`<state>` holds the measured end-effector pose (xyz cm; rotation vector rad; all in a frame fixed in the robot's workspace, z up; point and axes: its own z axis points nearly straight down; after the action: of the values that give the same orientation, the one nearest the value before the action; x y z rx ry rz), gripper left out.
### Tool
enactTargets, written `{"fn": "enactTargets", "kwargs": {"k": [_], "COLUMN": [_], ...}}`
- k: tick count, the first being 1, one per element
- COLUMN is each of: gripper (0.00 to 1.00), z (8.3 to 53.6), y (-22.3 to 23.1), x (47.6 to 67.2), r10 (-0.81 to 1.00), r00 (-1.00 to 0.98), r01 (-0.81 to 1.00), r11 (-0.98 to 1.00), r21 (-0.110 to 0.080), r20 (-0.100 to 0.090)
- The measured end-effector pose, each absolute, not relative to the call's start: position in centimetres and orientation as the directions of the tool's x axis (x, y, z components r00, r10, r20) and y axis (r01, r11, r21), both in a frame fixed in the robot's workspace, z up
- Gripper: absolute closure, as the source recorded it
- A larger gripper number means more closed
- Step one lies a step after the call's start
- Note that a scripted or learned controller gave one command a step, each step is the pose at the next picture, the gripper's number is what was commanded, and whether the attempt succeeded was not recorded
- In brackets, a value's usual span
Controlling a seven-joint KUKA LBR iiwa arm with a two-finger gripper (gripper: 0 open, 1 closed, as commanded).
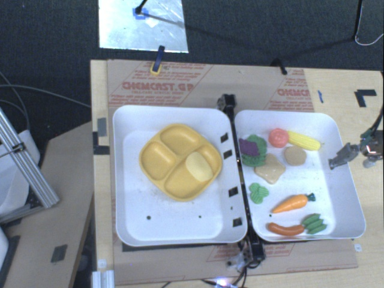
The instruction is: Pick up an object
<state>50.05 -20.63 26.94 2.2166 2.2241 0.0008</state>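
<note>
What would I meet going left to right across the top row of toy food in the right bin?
Purple grapes → red tomato → yellow corn cob, with the gripper further right at the bin's edge.

Bench: two white bins, cardboard sheet.

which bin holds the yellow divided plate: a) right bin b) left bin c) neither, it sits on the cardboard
b: the yellow divided plastic plate lies inside the left white bin, while the right white bin holds the toy foods, such as the orange carrot.
</note>
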Motion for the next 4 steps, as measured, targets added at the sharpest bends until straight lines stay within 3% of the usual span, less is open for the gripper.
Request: {"fn": "enactTargets", "kwargs": {"k": [1,2,3,4], "gripper": [0.0,0.0,1.0,1.0], "z": [42.8,54.3,54.7,34.8], "y": [-16.3,-7.1,-7.7,-7.2], "x": [48.8,48.7,48.7,52.7], "r10": [1.0,1.0,1.0,1.0], "r00": [-0.01,-0.016,-0.008,-0.001], "r01": [1.0,1.0,1.0,1.0], "r11": [0.01,0.016,0.008,0.001], "r21": [0.021,0.018,0.008,-0.009], "r20": [-0.005,0.0,-0.002,0.001]}}
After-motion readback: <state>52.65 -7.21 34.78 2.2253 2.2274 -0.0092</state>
